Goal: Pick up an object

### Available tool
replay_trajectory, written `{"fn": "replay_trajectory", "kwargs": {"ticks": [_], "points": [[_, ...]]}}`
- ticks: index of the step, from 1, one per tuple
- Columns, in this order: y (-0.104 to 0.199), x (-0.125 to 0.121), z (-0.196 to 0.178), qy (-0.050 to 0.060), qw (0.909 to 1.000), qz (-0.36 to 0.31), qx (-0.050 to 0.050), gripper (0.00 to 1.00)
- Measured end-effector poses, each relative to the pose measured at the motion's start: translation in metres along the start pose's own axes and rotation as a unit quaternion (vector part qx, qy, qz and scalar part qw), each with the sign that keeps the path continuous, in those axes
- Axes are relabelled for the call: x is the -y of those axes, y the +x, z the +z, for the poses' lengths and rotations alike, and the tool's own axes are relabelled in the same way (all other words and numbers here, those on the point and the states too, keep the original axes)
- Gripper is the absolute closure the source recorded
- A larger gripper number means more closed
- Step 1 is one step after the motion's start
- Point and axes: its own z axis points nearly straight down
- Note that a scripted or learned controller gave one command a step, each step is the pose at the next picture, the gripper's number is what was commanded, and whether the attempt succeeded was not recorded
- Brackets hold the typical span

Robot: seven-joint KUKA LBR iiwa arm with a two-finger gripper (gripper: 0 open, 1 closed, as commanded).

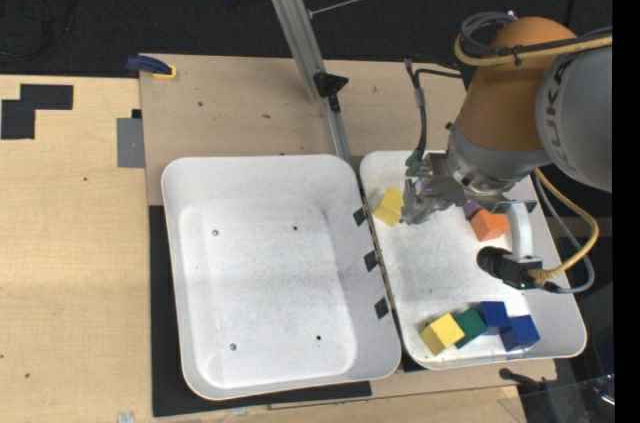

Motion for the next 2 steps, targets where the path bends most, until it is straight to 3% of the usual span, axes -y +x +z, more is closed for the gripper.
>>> {"fn": "replay_trajectory", "kwargs": {"ticks": [2], "points": [[0.109, -0.031, 0.004, -0.001, 1.0000, 0.001, 0.001, 1.00]]}}
